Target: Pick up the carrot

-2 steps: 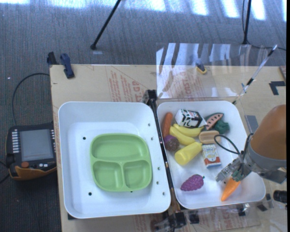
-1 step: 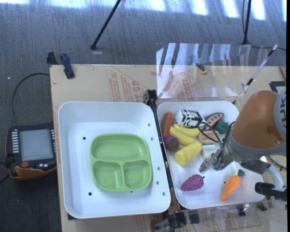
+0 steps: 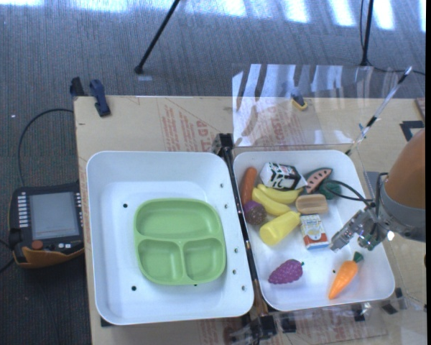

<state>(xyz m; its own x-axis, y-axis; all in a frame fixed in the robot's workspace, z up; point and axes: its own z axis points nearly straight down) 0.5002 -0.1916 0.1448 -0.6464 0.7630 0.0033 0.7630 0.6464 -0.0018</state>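
The arm (image 3: 409, 185) reaches in from the right edge, its orange band high and its grey wrist bent down and leftward over the right bin (image 3: 377, 279); the claw (image 3: 355, 234) hangs low above the bin's right side, and whether its fingers are spread or pressed together I cannot tell; nothing shows between them. The carrot (image 3: 343, 277) lies in the near right corner of that bin, tilted, green top up toward the claw, just near of the claw and apart from it. There are two white bins; the left bin (image 3: 108, 192) holds one green plate (image 3: 179, 239) with three compartments; the right one holds one carrot, one bunch of purple grapes (image 3: 286, 272), two bananas (image 3: 274, 198), and one small carton (image 3: 314, 231).
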